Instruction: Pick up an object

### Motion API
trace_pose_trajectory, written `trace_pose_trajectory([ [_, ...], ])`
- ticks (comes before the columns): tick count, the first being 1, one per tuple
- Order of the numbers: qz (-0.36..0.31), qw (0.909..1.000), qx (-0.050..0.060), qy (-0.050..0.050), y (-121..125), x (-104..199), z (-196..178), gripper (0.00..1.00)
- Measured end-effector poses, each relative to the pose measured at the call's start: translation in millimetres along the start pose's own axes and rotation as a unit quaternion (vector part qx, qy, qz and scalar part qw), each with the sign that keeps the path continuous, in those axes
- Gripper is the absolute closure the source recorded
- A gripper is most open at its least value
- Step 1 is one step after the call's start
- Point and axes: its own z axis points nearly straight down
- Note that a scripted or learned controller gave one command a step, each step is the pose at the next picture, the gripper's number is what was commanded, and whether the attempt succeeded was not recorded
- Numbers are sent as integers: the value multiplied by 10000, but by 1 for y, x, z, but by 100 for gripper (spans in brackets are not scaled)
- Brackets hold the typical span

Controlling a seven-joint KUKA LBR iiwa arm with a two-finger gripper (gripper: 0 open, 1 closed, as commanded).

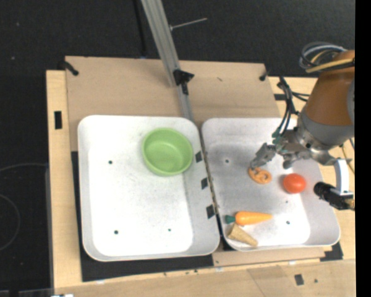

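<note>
The pretzel, a small tan and orange piece, lies on the floor of the right bin, near its middle. The gripper hangs just above it, at its upper left edge, and whether the fingers are open or closed I cannot tell. I cannot tell whether it touches the pretzel. A red tomato sits just to the right of the pretzel, apart from it. Nearer the front wall of the same bin a carrot lies on its side, green end to the left, and a tan wedge lies just below it. In the left bin a green bowl stands upright near the back right corner. Both bins rest side by side on the worktop.
</note>
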Motion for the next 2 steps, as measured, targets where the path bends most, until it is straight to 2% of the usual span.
trace_pose_trajectory([
  [1,7,10000,-4,2,0,0,0,0],
  [2,6,10000,24,-9,5,6,57,0],
])
